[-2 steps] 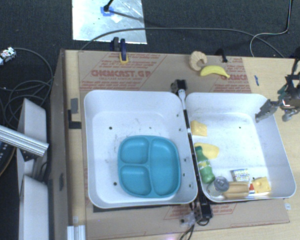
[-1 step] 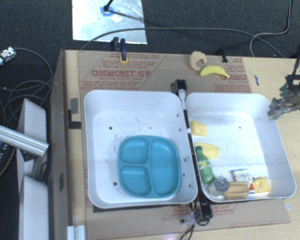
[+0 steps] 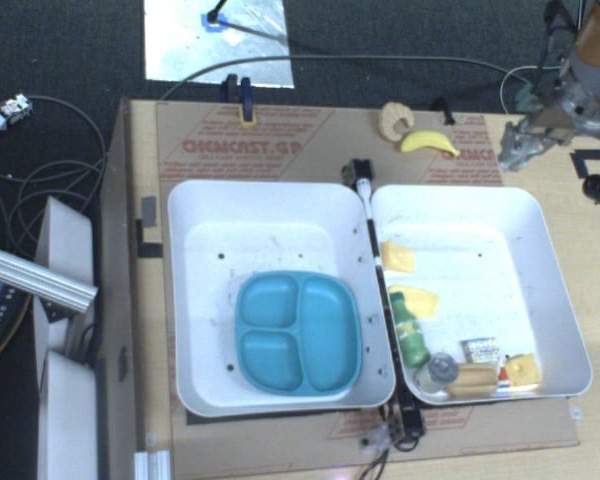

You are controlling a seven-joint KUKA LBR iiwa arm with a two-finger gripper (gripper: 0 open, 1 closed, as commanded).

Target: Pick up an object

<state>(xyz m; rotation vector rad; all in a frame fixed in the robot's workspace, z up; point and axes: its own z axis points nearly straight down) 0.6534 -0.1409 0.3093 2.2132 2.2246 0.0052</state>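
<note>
My gripper (image 3: 515, 153) hangs at the upper right, above the bench behind the right bin (image 3: 555, 268), with nothing seen between its fingers. In the right bin lie a yellow wedge (image 3: 398, 258), a pale yellow piece (image 3: 417, 300), a green bottle (image 3: 411, 337), a grey round cap (image 3: 441, 368), a tan roll (image 3: 472, 380), a small printed packet (image 3: 480, 350) and a yellow cheese block (image 3: 523, 370). The left bin (image 3: 195, 238) holds a blue divided plate (image 3: 299, 331).
On the cardboard behind the bins lie a banana (image 3: 429, 143) and a beige ring-shaped piece (image 3: 395, 119). A blue and yellow clamp (image 3: 242, 98) sits at the cardboard's far edge. Cables run along the back.
</note>
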